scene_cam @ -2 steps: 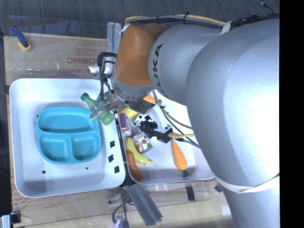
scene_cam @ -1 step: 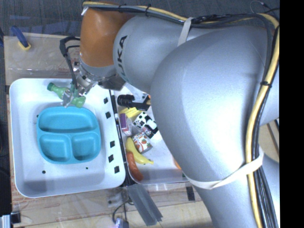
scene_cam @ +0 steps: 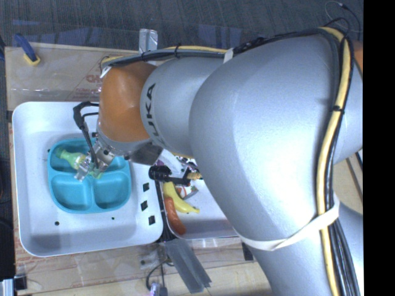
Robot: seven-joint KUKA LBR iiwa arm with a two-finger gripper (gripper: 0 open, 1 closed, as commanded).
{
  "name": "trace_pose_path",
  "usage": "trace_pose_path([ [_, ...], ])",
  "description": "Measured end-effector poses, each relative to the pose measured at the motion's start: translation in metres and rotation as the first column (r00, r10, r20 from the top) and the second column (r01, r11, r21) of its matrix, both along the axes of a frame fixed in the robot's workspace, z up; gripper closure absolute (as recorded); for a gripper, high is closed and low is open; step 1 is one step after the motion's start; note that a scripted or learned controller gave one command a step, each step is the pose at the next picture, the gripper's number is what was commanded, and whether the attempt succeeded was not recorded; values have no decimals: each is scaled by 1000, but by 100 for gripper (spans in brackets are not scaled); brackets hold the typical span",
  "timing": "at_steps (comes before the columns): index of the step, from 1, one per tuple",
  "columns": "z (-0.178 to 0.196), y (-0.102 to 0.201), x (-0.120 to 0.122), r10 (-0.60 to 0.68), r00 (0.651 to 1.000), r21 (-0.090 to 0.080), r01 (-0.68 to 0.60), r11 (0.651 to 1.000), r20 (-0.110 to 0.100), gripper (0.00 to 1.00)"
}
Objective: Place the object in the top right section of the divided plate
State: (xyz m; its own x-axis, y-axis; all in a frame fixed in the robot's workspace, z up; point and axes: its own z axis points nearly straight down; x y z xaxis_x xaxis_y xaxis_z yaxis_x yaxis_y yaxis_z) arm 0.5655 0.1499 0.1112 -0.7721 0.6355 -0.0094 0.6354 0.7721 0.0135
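Camera view: the jaws (scene_cam: 86, 167) hang over a turquoise plastic divided plate (scene_cam: 117, 196), beside a pale green object (scene_cam: 71, 160); their state cannot be told.

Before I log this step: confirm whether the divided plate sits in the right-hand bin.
No. The blue divided plate sits in the left bin, under the tool.

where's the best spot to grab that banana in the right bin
Judging from this view, grip the banana across its narrow curved middle, coming straight down from above. Its ends taper. The arm overhangs that bin, and an orange-red item lies close alongside, so sideways approaches look crowded.
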Motion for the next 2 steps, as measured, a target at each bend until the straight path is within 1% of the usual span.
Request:
trace_pose_path([
  [1,80,-63,-37,-246,969,-5,246,969,-17,100],
  [2,75,-16,-90,70,997,-5,-70,998,-20,100],
])
